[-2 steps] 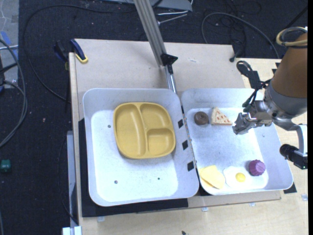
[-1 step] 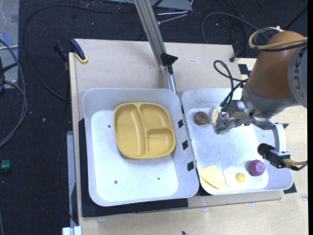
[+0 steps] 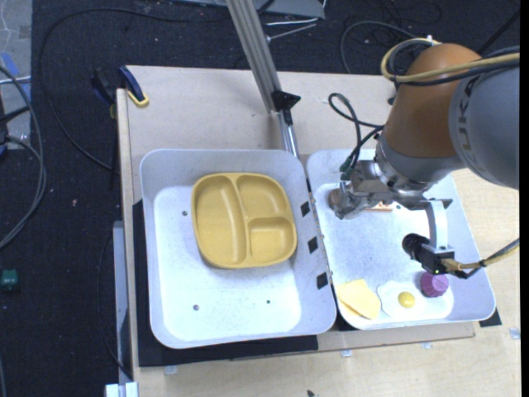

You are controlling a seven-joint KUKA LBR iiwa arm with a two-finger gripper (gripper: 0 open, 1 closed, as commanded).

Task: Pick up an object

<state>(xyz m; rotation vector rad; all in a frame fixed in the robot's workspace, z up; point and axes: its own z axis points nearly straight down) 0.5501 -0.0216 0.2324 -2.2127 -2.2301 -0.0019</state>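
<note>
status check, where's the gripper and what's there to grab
Gripper low over right bin's far-left corner, nothing seen held. Yellow wedge, fried egg, purple piece along near edge. Yellow divided plate in left bin.

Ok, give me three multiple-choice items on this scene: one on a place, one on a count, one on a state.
1. Where does the yellow plate lie?
A. In the left bin
B. In the right bin
C. On the bench outside both bins

2. How many compartments does the plate have?
A. One
B. Three
C. Five

3. Where is the gripper now?
A. Over the plate
B. Down over the far end of the right bin
C. Over the dark floor, off the bench

Key: 1 A, the plate sits inside the left bin, toward its far side. 2 B, ridges split it into one long section and two smaller ones. 3 B, the gripper hangs low near the right bin's far left corner, apart from the yellow wedge, the egg and the purple piece at the near end.
</note>
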